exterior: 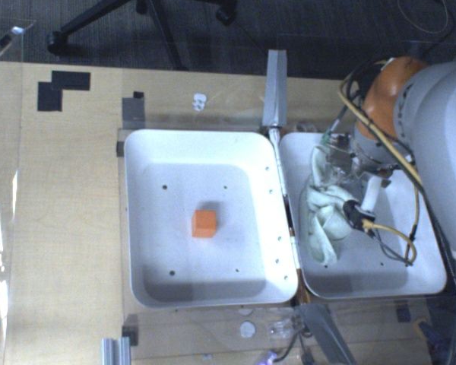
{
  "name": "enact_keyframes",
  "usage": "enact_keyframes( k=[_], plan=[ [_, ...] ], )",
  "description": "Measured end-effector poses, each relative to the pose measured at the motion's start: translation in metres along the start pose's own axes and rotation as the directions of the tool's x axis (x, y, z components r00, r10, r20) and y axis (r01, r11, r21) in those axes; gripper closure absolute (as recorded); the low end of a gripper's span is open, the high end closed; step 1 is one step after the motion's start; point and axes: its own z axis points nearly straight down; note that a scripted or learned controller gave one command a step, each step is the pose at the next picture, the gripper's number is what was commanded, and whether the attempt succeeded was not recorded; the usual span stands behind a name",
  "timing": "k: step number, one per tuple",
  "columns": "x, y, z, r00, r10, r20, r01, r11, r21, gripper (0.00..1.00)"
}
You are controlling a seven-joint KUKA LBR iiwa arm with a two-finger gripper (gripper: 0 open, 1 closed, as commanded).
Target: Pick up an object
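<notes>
An orange cube (204,223) lies near the middle of the left white bin (148,280). A crumpled white cloth (319,226) lies along the left side of the right white bin (395,280). My gripper (333,175) hangs low over the right bin, right at the cloth's upper end, and seems to touch it. The wrist body and cables hide the contact. The grey arm with its orange band (386,90) comes in from the upper right.
A metal divider post (274,90) stands behind the seam between the two bins. Yellow and black cables (399,238) loop from the wrist over the right bin's floor. Wooden bench surface stretches to the left of the bins.
</notes>
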Motion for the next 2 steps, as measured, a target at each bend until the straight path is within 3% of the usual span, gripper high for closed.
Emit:
enact_keyframes(
  k=[1,2],
  plan=[
    [0.059,0.012,-0.113,0.963,0.268,0.001,-0.268,0.963,0.002,1.0],
    [0.06,0.031,-0.104,0.911,0.413,0.002,-0.413,0.911,0.003,1.0]
  ],
)
